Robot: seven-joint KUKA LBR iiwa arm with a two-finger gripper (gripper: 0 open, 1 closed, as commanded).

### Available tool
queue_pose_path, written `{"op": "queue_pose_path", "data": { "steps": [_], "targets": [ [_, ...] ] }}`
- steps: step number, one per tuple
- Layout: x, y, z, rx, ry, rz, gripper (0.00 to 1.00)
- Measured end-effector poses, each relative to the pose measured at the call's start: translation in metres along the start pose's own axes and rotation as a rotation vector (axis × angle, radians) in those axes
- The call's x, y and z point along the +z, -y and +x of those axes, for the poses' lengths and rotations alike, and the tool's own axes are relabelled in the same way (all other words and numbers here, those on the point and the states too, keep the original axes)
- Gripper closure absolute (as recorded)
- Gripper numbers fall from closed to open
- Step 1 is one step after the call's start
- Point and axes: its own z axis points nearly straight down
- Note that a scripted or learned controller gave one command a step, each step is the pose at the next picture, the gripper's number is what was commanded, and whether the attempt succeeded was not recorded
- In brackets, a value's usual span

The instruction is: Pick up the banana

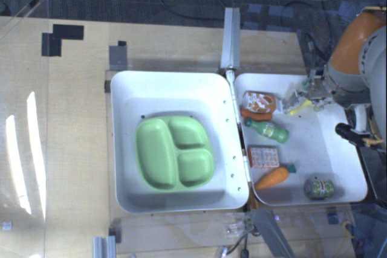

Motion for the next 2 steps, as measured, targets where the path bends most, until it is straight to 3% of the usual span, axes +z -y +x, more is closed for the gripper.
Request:
{"op": "queue_pose_path", "data": {
  "steps": [1, 2],
  "targets": [
    [-0.012, -0.001, 0.001, -0.006, 0.001, -0.003, 1.00],
    [-0.094, -0.015, 0.055, 0.072, 0.000, 0.000, 1.00]
  ]
}}
